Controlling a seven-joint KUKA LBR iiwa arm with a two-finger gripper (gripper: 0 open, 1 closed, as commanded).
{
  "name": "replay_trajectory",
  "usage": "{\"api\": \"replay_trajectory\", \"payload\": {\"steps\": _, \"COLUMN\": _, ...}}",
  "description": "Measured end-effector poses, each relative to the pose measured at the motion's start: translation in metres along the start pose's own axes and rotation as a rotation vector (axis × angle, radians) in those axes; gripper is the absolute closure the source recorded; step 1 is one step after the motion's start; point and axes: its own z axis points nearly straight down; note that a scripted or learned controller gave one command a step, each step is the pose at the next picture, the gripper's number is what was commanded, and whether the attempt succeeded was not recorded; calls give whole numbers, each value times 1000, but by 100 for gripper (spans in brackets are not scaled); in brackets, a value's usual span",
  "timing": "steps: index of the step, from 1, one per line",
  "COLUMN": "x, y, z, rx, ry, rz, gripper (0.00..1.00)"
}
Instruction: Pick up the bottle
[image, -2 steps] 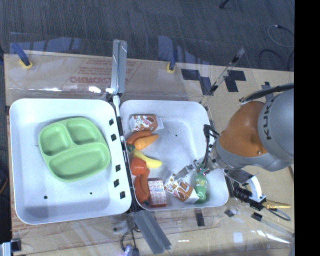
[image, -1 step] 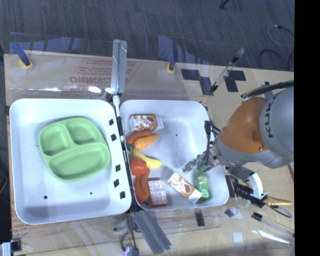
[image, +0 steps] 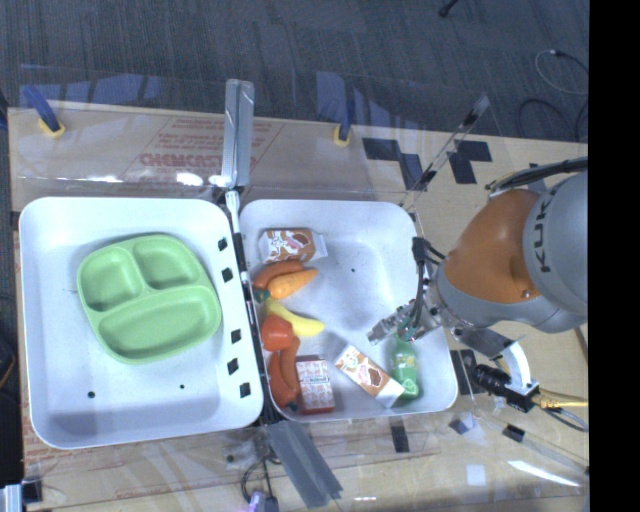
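The green bottle (image: 405, 366) is seen in the right bin (image: 385, 222), at its near right corner, touching a small carton (image: 366, 373) on its left and close to the right wall. For a clean pick, the descent should be centred on the bottle body, with the carton and the wall kept out of the closing path. The gripper (image: 403, 322) sits just above the bottle's far end; whether it is released or clenched cannot be told, and nothing is seen held.
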Motion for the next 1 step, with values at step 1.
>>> {"api": "replay_trajectory", "payload": {"steps": 1, "x": 1, "y": 25, "z": -9, "rx": 25, "ry": 19, "rz": -51, "gripper": 100}}
